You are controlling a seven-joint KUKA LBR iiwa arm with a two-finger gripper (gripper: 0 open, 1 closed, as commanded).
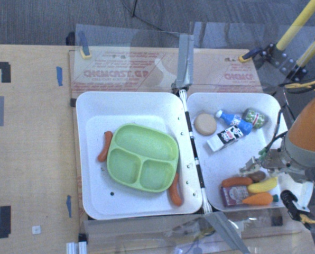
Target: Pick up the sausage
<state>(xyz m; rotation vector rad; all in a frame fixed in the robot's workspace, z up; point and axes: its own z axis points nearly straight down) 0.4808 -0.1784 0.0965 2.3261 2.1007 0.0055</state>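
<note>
Nearest the lower edge we note the right bin (pixel 271 106) corner holding a cluster: a red packet (pixel 232 196), an orange carrot (pixel 258 199), a yellow banana (pixel 263 185) and a red-orange sausage-shaped piece (pixel 235 182), all touching or just beside one another. Farther up in that bin we see a round tan bun (pixel 205 124), a blue bottle (pixel 234 120), a green item (pixel 254 117) and a small black-and-white carton (pixel 225 137).

We record the left bin (pixel 89 157) holding a green three-compartment tray (pixel 141 156); its compartments carry nothing. One sausage (pixel 104 146) lies on the bin floor against the tray's left side; a second sausage (pixel 175 190) lies at the tray's lower right, near the bin wall.

We see the gripper (pixel 255 168) low over the right bin, just above the cluster; whether its claw is apart or together we cannot tell, and nothing is visibly between them
</note>
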